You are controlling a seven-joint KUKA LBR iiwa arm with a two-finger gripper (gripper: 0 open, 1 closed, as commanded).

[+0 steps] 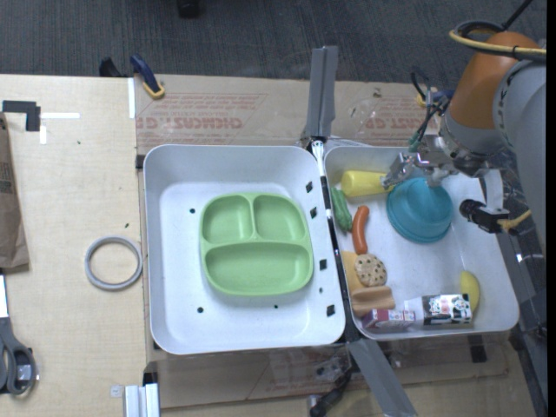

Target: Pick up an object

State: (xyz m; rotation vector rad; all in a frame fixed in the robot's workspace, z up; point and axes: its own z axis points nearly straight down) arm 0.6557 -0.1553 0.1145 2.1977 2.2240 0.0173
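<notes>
The right bin (486,259) holds a blue bowl (420,210), a yellow corn-like piece (362,182), an orange carrot (360,228), a green pepper (340,207), a cookie (371,271), a bread piece (371,300), a small banana (469,289) and a boxed item (447,309). My gripper (417,165) hangs over the bin's far part, just above the blue bowl's far rim and right of the yellow piece. Nothing shows between its fingers.
The left bin (165,233) carries a green divided plate (255,243). On the bench to the left lie a grey ring (113,261), scissors (16,363) and a brown bag (10,207). A grey divider post (321,94) rises between the bins at the back.
</notes>
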